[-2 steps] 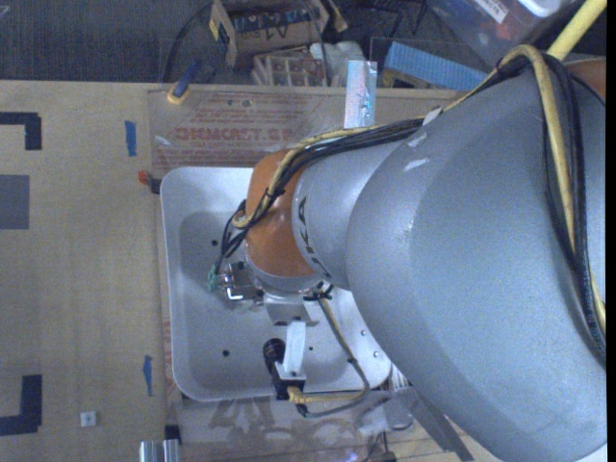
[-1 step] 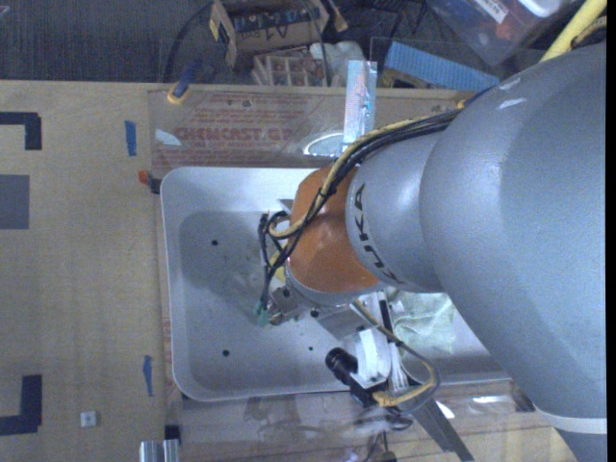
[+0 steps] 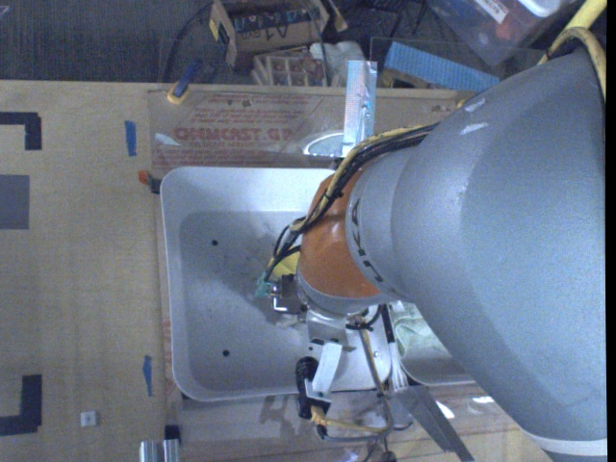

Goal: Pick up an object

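The grey arm (image 3: 500, 248) with its orange band (image 3: 332, 263) reaches in from the right and covers most of the right-hand side, its wrist hanging low over the left white bin (image 3: 192, 258). The end effector (image 3: 274, 292) sits beneath the wrist near the bin's middle, and whether it is spread or pressed together cannot be told, nor can any object be made out under it. Farther back, the wooden bench (image 3: 77, 258) runs to a cardboard sheet (image 3: 241, 128) behind the bin.
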Tool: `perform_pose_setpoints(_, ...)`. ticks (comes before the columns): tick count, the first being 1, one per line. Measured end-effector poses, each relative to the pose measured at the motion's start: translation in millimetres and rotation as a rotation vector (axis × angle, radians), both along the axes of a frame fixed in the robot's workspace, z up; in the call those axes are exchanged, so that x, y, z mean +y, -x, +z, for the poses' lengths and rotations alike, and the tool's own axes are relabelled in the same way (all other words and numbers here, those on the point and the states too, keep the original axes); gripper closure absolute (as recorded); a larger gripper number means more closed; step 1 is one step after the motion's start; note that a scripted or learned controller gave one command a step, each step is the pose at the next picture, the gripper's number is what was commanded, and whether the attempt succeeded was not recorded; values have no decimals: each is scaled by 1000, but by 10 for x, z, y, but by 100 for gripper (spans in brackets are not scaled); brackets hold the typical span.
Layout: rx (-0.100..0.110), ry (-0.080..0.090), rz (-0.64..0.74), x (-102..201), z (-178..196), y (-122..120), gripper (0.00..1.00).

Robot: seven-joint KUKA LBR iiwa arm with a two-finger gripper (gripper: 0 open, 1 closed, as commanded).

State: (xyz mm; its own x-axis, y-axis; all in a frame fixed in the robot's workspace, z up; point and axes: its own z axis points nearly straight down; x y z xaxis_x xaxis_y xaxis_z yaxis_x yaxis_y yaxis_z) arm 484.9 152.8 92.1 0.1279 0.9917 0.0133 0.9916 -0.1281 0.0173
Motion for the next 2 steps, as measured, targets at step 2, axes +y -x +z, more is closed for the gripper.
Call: perform_pose_setpoints(2, 6, 1, 53, -179, -2, 12, 100)
